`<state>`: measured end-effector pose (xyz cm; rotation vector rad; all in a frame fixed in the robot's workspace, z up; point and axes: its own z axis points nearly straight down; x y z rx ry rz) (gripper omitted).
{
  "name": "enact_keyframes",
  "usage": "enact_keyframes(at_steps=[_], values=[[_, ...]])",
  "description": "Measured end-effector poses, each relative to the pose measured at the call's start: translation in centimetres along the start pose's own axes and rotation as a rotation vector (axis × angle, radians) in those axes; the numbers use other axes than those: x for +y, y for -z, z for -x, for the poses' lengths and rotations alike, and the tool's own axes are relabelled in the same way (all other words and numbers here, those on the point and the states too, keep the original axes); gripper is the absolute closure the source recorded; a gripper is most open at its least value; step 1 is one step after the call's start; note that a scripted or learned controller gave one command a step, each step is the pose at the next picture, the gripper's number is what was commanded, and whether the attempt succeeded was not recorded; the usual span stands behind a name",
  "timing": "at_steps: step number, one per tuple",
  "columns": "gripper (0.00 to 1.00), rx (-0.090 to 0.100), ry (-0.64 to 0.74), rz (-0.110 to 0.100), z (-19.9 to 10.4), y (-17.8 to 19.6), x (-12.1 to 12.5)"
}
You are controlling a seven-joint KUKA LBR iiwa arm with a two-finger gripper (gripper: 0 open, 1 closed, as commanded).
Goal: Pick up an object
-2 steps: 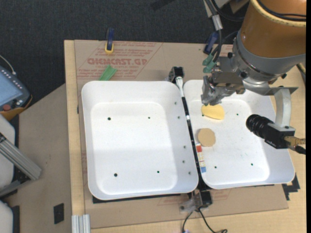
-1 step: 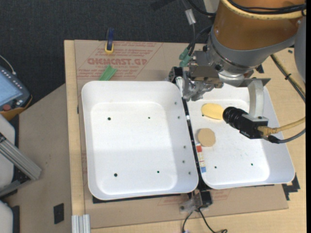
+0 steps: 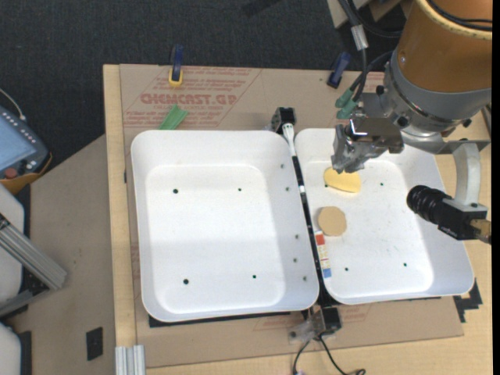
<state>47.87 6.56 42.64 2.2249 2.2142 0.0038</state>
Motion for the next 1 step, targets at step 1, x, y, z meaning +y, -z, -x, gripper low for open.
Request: enact_keyframes(at_steps=[1], values=[[1.00, 0.002, 0.010, 0.002, -5.67, 3.51, 0.07]])
